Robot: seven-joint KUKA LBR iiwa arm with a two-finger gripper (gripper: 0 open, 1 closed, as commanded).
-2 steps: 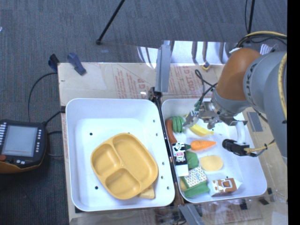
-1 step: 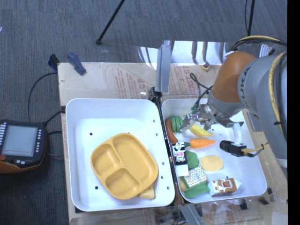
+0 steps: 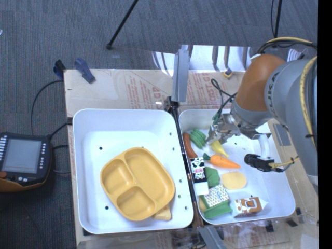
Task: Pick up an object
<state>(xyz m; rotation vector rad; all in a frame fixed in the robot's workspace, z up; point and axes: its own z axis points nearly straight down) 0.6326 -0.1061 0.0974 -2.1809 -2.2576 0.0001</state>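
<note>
Writing first: we see red mirrored lettering on the brown counter point(image 3: 124, 90) behind the bins, too faint for us to read. A milk carton point(image 3: 197, 169) with black cow spots and a small box point(image 3: 247, 205) with orange-brown print carry labels we can't make out.

Left bin point(image 3: 88, 139) holds a yellow sectioned plate point(image 3: 137, 183), plenty of bare white around it. Right bin point(image 3: 282, 191) is crowded along its left wall: sausage point(image 3: 189, 144), green veg point(image 3: 198, 137), milk carton, a green piece point(image 3: 212, 176), a patterned box point(image 3: 216, 195), a cucumber point(image 3: 217, 210). Carrot point(image 3: 225, 162) and yellow disc point(image 3: 234, 180) sit mid-bin; the bin's right side is mostly open.

Gripper point(image 3: 220, 134) is low in the right bin's upper part, over a yellow pepper point(image 3: 218, 148), just beside the green veg. We can't tell how wide it stands or whether it has anything.

Floor is dark grey carpet, tripod legs point(image 3: 124, 17) at top, pendant point(image 3: 23, 160) on the floor at left, blue clamp point(image 3: 84, 69) at the counter's back-left corner.
</note>
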